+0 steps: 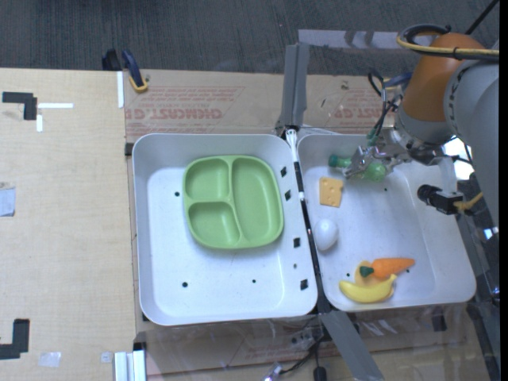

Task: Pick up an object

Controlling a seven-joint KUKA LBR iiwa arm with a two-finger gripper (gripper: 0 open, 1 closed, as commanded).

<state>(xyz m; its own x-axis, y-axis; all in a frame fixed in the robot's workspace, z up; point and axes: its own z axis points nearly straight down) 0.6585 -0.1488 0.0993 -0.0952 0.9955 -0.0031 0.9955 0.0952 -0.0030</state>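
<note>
Camera view looks down on two white bins on the tabletop, and the arm has its end effector (371, 163) low in the right bin (444, 284), at the far end. Right at its tip sits a small green thing (373, 170), maybe a toy, with a darker green bit (340, 162) poking out beside it. It is too small and blurry to say if the green thing is being gripped or just touched, and I cannot tell how the end effector is set. Starting from that green thing, a yellow cheese wedge (331, 191) lies just toward the left bin, a white egg (325, 232) is farther toward the near side, and a carrot (390, 267) and a banana (367, 290) lie touching at the near end. The left bin (159, 292) holds a green plate with three parts (233, 201). I think this is the grabbing step, right at the pick. The next move probably needs a firm squeeze on the green thing, then a slow lift straight up, well away from the bin wall.
</note>
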